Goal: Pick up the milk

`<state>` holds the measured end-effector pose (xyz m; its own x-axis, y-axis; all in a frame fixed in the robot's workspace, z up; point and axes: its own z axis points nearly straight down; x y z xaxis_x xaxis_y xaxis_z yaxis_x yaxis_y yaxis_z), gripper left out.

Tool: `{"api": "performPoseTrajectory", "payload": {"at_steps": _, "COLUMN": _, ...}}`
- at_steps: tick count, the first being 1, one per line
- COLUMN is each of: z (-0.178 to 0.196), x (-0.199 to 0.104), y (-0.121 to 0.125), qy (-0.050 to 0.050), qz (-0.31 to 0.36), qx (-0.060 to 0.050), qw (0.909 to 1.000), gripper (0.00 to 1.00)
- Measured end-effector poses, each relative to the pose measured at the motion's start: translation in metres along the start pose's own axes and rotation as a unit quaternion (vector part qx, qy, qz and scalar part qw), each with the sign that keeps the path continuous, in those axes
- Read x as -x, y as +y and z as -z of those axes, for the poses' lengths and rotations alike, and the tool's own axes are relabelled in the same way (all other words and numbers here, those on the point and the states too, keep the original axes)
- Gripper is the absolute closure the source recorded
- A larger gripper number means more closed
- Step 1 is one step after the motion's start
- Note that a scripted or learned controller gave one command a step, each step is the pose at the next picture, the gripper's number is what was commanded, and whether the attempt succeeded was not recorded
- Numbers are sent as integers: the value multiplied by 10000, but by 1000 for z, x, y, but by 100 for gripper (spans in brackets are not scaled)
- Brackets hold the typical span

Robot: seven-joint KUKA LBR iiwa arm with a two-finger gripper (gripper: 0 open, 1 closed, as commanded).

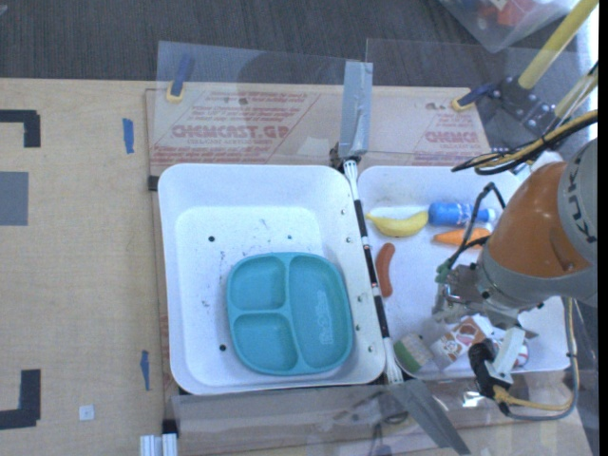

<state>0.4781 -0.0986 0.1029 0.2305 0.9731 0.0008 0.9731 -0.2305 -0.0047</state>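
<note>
The arm (537,231) comes in from three o'clock and bends down over the right bin (399,193), with its gripper (467,323) low over that bin's five o'clock corner. That is where the milk (456,342) lies, a small carton with a red and white print, tipped on its side against the near wall. The gripper sits directly above the carton, touching it or very nearly so, which fits a pick from above. Whether the gripper is spread or clamped cannot be told, since the wrist and the cables cover it, and nothing shows the carton held. Just beside the milk at nine o'clock is a green thing (411,353), close enough to be caught or nudged in a grab, and at three o'clock a white and red thing (513,351) crowds the other side. The rest of the play food is further up the bin and out of the way: a sausage (385,268) at ten o'clock of the gripper, a banana (399,223) and a blue bottle (446,213) towards twelve, and a carrot (454,237) partly behind the arm. The left bin (190,198) holds a teal divided plate (288,313) in its five o'clock part, well apart from the work. The task looks undecided as yet.
</note>
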Motion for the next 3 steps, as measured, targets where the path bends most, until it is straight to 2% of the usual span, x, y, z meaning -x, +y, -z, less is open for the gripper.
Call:
{"api": "performPoseTrajectory", "payload": {"at_steps": 1, "z": 81, "x": -9, "y": -1, "qy": -17, "qz": 1967, "qx": 36, "qw": 9804, "gripper": 0}}
{"api": "performPoseTrajectory", "payload": {"at_steps": 2, "z": -6, "x": 40, "y": 10, "qy": -10, "qz": 3319, "qx": 21, "qw": 9433, "gripper": 0}}
{"api": "performPoseTrajectory", "payload": {"at_steps": 3, "z": -14, "x": 33, "y": 11, "qy": -35, "qz": 4518, "qx": 42, "qw": 8921, "gripper": 0}}
